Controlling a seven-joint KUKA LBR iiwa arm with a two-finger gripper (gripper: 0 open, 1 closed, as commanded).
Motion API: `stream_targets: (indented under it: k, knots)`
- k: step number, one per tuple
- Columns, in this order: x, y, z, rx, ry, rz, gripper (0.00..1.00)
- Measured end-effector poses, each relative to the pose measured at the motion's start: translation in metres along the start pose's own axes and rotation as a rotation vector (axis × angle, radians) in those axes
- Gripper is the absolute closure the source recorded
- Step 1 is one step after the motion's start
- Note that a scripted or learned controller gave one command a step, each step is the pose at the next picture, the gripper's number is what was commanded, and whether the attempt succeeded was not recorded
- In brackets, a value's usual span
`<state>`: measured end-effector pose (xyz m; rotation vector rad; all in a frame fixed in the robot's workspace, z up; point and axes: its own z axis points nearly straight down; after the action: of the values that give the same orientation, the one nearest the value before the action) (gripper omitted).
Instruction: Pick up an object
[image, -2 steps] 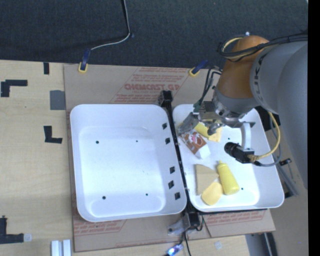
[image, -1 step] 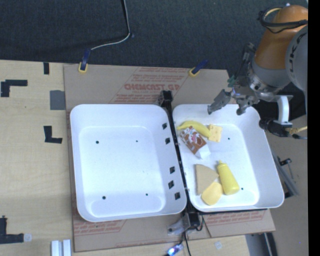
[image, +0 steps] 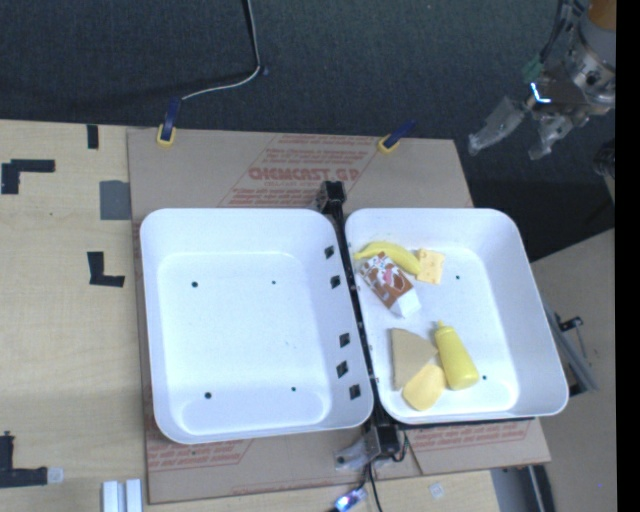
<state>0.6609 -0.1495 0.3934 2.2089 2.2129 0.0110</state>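
Hovering top right with fingers (image: 518, 128) spread and empty, above cardboard (image: 300, 172) printed "CHEMCAST GP".

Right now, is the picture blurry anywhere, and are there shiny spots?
In the camera view, the gripper at top right looks soft and smeared, the yellow bottle is fairly sharp, and the white bins look bright and evenly lit, with faint shading along their rims.
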Motion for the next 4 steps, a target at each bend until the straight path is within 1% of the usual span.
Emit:
stream_targets:
  k: [1,2,3,4]
  knots:
    - [0.002,-0.001,-0.001,0.015,0.001,-0.001,1.0]
    - [0.085,-0.022,-0.105,0.007,0.006,-0.007,1.0]
    - [0.152,-0.05,-0.13,0.013,0.007,-0.006,1.0]
    - [0.203,-0.072,-0.145,0.015,0.006,-0.004,1.0]
